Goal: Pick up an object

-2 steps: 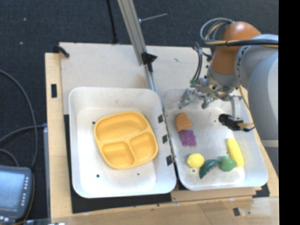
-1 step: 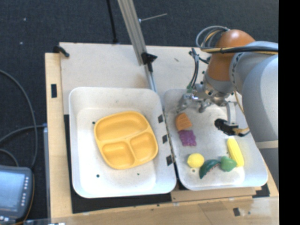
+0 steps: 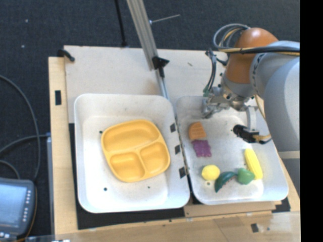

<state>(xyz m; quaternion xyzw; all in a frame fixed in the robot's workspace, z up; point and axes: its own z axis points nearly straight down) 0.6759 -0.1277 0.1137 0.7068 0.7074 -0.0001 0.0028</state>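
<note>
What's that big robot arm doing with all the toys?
The grey robot arm with the orange band reaches into the right white bin, its gripper poised at the bin's far end above an orange toy chunk. It holds nothing yet. A purple piece, yellow ball, green toy and yellow corn-shaped toy lie nearby. A yellow divided plastic tray sits in the left bin.

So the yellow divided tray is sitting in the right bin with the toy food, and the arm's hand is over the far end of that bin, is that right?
Not quite. The camera view shows the yellow divided tray alone in the left bin. The toy food, such as the orange piece and the purple piece, lies in the right bin, and the hand is over the far end of that bin.
</note>
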